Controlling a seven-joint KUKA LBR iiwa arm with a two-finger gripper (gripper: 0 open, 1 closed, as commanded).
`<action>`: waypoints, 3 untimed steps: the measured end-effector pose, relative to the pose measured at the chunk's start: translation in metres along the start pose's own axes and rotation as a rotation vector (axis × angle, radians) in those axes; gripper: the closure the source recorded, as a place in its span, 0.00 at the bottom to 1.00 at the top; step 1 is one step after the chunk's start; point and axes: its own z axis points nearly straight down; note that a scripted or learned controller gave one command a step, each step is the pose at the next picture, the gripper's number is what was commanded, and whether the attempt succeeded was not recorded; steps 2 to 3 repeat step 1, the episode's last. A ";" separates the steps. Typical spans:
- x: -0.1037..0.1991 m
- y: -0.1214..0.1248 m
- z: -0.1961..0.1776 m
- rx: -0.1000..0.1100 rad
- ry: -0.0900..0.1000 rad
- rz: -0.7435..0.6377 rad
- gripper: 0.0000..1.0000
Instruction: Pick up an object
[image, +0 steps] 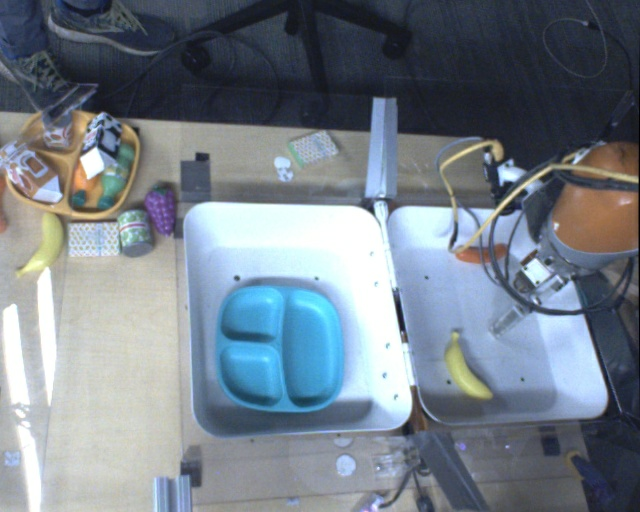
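A yellow banana lies in the right bin, near its front left part. An orange object, partly behind cables, lies at the back of that bin. My gripper hangs low over the middle of the right bin, a short way right of and behind the banana, apart from it. Nothing shows in the gripper. The grey arm with its orange band reaches in from the right.
The left bin holds a blue divided plate. Yellow and black cables loop over the right bin's back edge. On the bench at the far left stand a bowl of toy food, a second banana, purple grapes and a small can.
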 end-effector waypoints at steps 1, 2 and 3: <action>0.029 -0.072 -0.053 -0.006 -0.011 -0.108 0.00; 0.029 -0.072 -0.053 -0.006 -0.011 -0.108 0.00; 0.029 -0.072 -0.053 -0.006 -0.011 -0.108 0.00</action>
